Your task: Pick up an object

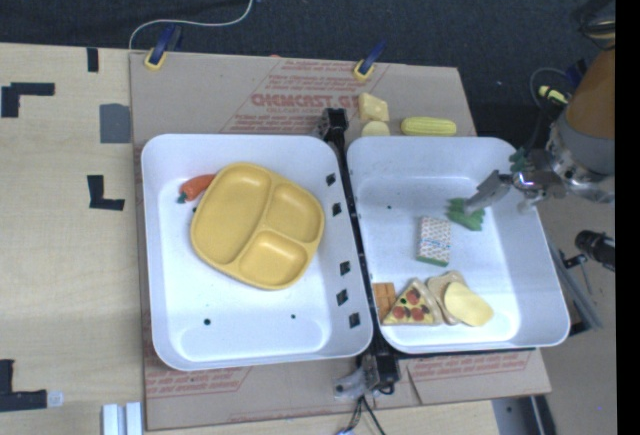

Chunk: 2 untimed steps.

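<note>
Reaching in from the right, the gripper (482, 201) hangs low over the right bin (530, 323), its tip touching a small green object (466, 215) near the bin's middle; whether that object sits between its parts cannot be told. Just beside lies a speckled packet (434, 240), with a pizza slice (410, 307) and yellow piece (466, 304) nearer the front. A yellow divided plate (258, 225) occupies the left bin (170, 323).

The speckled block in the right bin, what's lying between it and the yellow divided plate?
In the camera view, bare white floor of both bins and the black divider lie between the speckled block and the yellow divided plate.
</note>
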Tool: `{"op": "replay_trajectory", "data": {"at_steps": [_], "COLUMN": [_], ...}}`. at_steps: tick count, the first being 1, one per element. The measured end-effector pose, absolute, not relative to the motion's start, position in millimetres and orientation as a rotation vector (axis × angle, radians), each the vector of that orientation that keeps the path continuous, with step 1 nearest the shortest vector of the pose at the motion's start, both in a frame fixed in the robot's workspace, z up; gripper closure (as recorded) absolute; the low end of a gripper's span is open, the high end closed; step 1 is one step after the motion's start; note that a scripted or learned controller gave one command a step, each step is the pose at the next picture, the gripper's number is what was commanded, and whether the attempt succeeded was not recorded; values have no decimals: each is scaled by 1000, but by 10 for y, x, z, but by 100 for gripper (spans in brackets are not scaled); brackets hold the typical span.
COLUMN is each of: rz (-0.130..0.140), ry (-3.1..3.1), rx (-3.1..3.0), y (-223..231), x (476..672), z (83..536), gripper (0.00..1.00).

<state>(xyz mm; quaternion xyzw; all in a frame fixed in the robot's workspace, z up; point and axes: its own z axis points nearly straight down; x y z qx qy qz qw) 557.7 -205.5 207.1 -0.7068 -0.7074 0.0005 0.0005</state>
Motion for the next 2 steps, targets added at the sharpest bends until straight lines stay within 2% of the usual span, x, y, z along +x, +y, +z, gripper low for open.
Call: {"op": "replay_trajectory", "data": {"at_steps": [1, 2], "rz": [1, -7], "ry": [-2234, -2232], "rx": [-2221, -2229], "y": [-1212, -1257], "x": [5545, 5574], "z": [900, 1084], "gripper": [0, 100]}}
